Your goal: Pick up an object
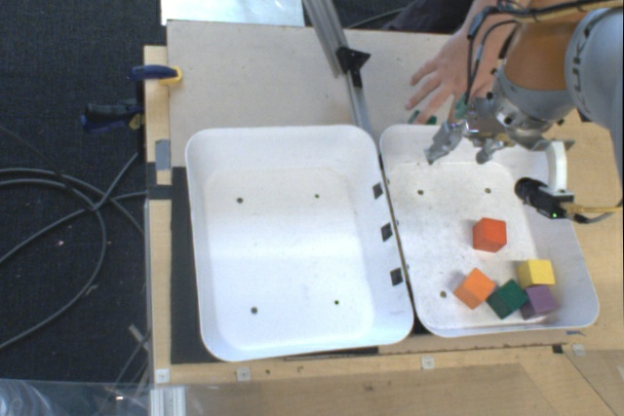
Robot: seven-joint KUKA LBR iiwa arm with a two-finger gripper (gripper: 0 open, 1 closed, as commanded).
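Note:
Several small blocks lie in the right bin [429, 307]. A red-orange cube [489, 235] sits alone near the middle. At the front right corner, an orange block [476, 288], a green block [507, 298], a yellow block [535, 273] and a purple block [539, 303] are clustered together. My gripper [460, 151] hangs over the bin's far edge, well behind the blocks. It is open, its fingers [437, 149] spread with nothing between them.
The left bin [210, 161] stands beside the right one, with black clips [386, 231] along the shared wall. A person's hand [444, 78] rests on the board just behind my gripper. A slanted metal pole [327, 10] crosses the back.

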